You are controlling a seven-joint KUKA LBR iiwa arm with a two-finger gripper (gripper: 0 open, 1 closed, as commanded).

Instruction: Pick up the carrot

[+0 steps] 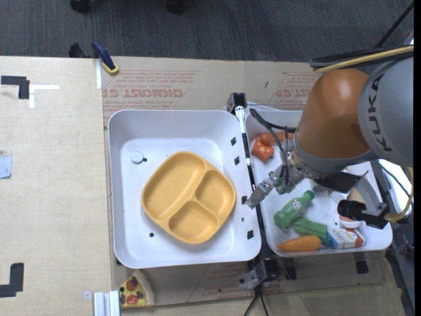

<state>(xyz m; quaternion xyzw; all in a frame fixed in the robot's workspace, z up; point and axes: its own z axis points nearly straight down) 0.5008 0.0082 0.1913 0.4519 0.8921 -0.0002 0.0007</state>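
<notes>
We read this as the approach step — the carrot (pixel 300 243) lies at the right bin's (pixel 385 242) front wall, ungrasped. Gripper (pixel 273 184) hovers above; fingers' state unclear. Next: descend forward onto it.

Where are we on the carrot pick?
Nothing looks done: the carrot lies in the right bin, at its near wall beside the green bottle. In hand: the gripper hangs over that bin's left edge, away from the carrot. Left: reach, grasp, lift.

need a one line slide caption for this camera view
KUKA arm's gripper hovers at the right bin's left edge; the carrot lies untouched by a green bottle; a yellow divided plate fills the left bin.
</notes>
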